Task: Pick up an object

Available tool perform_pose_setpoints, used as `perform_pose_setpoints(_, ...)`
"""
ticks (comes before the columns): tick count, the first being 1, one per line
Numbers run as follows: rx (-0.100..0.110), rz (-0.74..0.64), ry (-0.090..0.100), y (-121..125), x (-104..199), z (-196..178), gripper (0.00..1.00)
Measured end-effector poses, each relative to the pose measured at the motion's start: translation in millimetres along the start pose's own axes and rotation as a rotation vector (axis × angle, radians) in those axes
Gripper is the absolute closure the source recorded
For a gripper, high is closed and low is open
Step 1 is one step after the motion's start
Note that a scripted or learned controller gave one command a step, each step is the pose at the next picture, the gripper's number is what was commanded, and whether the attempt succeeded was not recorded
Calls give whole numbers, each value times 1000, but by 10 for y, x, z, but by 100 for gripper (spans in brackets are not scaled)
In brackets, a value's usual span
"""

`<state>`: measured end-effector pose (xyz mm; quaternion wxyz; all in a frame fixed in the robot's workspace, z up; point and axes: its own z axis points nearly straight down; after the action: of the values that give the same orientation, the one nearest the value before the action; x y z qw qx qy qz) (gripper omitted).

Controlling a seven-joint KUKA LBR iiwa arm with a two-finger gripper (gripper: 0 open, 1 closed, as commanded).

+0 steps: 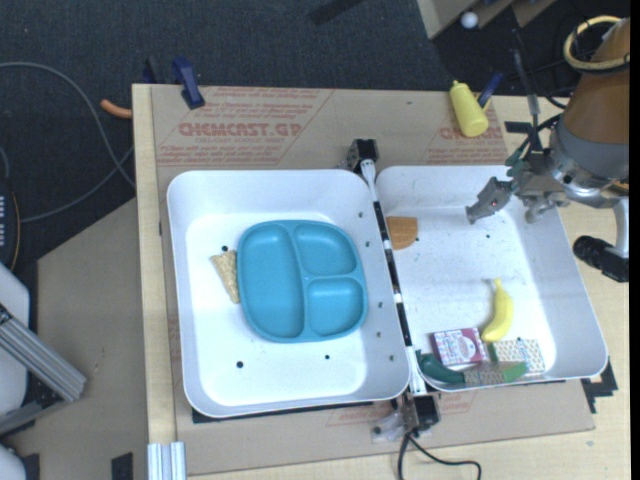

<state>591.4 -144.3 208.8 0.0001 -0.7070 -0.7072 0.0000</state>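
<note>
The arm (598,118) reaches in over the right bin (555,268), its gripper (510,200) hanging above the bin's upper part; its fingers stand apart with nothing between them. In that bin a banana (499,311) lies near the lower middle, with a pink box (459,347), a speckled packet (521,353) and a green item (440,372) just below it along the near wall; their print is too small to read. A brown piece (402,232) sits at the bin's left wall. The left bin (210,358) holds a blue tray (300,279) touching a cracker (227,272). The board (240,128) beneath reads "CHEMCAST" in red. A yellow bottle (467,109) lies on it.
</note>
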Motion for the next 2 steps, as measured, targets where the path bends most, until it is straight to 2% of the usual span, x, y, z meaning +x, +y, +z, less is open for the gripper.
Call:
perform_pose_setpoints(1, 2, 2, 0, -528, -339, 255, 0)
perform_pose_setpoints(2, 0, 1, 0, -778, -340, 1245, 0)
